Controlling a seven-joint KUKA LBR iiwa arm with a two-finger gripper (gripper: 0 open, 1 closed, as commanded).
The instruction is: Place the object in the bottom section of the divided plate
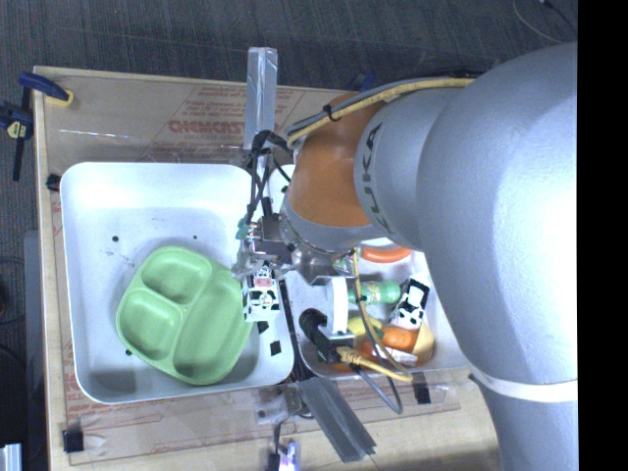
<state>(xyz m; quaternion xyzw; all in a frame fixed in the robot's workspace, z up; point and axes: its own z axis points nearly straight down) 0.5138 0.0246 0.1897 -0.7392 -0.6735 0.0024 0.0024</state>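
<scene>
Toward nine o'clock of the arm (461, 214), the left bin (88, 204) holds a green divided plate (186, 314) lying flat in its lower half. The plate's long axis runs from ten o'clock to four o'clock: two small sections sit at its ten-o'clock end, and one large section fills the end toward four and five o'clock. Its four-o'clock rim comes close to the bin's right wall, where the two bins meet. Open white floor lies above the plate, toward twelve o'clock, and a narrower strip runs along the bin's nine-o'clock wall. At six o'clock the plate nearly reaches the bin's lower wall.

The gripper (261, 287) hangs over the divide between the bins, just beside the plate's three-o'clock rim. A small black-and-white object (261, 300) shows at its tip, over the plate's edge; whether it sits between the fingers cannot be told, nor how far they stand apart.

The right bin (446, 356) is largely covered by the arm. Along its visible lower part lie a bottle (385, 275) with an orange cap, an orange item (400, 339) and a small black-and-white piece (410, 307), crowded together with little room between them. A tan surface (147, 106) carries both bins, with blue clamps (39, 86) at its ten-o'clock corner.
</scene>
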